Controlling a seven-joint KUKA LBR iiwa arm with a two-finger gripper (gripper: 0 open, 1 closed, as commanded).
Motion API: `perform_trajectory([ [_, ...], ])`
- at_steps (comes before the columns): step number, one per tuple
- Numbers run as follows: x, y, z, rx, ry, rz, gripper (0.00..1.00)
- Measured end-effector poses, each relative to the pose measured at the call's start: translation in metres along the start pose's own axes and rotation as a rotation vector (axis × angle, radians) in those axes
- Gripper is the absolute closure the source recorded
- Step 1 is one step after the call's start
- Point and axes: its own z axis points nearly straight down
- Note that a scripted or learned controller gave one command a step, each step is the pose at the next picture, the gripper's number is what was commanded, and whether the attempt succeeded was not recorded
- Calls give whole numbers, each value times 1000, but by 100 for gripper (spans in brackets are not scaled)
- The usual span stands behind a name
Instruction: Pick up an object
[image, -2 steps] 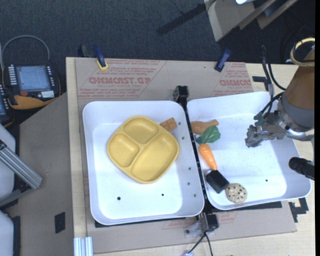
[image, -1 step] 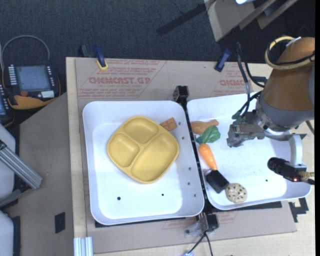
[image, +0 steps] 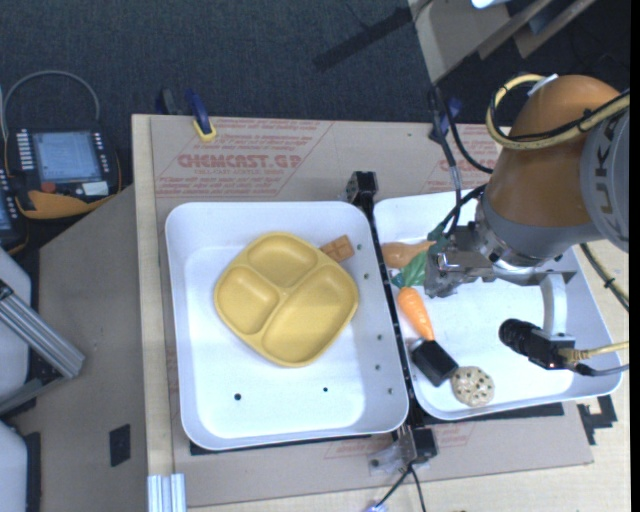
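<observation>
My gripper (image: 443, 272) hangs low over the left part of the right bin (image: 520, 400), under the grey and orange arm. Just left of it lies a green piece (image: 413, 270), partly covered by the gripper, with a tan piece (image: 403, 252) behind it. An orange carrot (image: 415, 312) lies just below the gripper's tip, by the bin's left wall. Further to the front are a black block (image: 433, 362) and a round speckled cookie (image: 472, 385). I see nothing clearly held.
The left bin (image: 200, 380) holds a yellow divided plate (image: 287, 297) with a small brown block (image: 338, 247) at its far right rim. A black clamp (image: 361, 186) sits between the bins at the back. A pendant (image: 62, 165) lies off the bench, far left.
</observation>
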Motion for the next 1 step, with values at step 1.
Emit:
perform_trajectory([
  [1,59,-4,19,2,0,-4,100],
])
